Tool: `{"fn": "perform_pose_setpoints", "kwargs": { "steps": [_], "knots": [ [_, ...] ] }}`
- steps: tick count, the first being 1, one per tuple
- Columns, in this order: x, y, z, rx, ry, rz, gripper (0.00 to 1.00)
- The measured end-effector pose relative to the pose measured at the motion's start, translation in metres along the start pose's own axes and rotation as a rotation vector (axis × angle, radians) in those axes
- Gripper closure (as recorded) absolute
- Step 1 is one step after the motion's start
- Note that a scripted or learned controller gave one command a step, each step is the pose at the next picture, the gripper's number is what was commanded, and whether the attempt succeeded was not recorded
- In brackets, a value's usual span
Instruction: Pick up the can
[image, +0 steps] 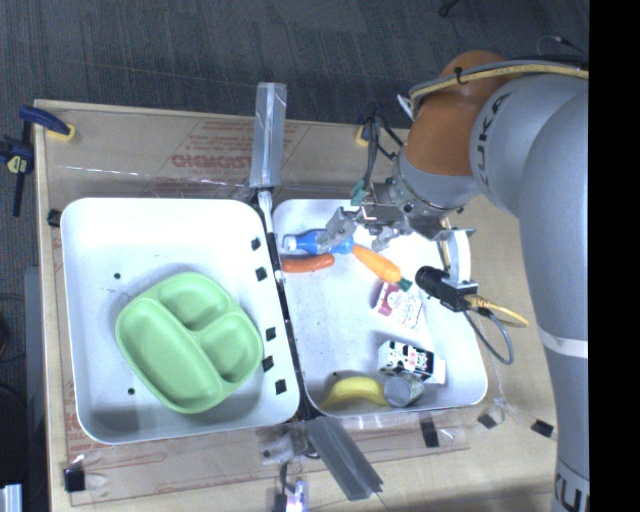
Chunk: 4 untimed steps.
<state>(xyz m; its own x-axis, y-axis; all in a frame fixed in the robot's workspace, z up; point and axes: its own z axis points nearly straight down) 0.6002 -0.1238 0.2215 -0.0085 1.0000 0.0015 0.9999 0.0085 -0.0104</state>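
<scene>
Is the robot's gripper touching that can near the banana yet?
Apart. The camera view shows the gripper at the right bin's far end, over the carrot, while the can lies at the near edge beside the banana.

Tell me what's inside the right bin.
The right bin holds a can, banana, carrot, sausage, blue bottle and two small packets. The claw covers part of its far end.

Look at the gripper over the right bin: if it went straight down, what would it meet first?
Probably the blue bottle or the carrot beside it: the gripper hangs over the gap between them. Depth is unclear. The can lies far off, at the bin's near edge.
</scene>
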Motion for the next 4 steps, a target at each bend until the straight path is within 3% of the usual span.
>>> {"fn": "perform_pose_setpoints", "kwargs": {
  "steps": [1, 2, 3, 4],
  "knots": [
    [-0.072, -0.034, 0.107, -0.001, 0.001, -0.231, 0.00],
    [-0.072, -0.033, 0.107, -0.001, 0.001, -0.232, 0.00],
    [-0.073, -0.076, 0.092, -0.002, 0.001, -0.415, 0.00],
    [-0.085, -0.120, 0.116, -0.005, -0.001, -0.615, 0.00]
  ]
}}
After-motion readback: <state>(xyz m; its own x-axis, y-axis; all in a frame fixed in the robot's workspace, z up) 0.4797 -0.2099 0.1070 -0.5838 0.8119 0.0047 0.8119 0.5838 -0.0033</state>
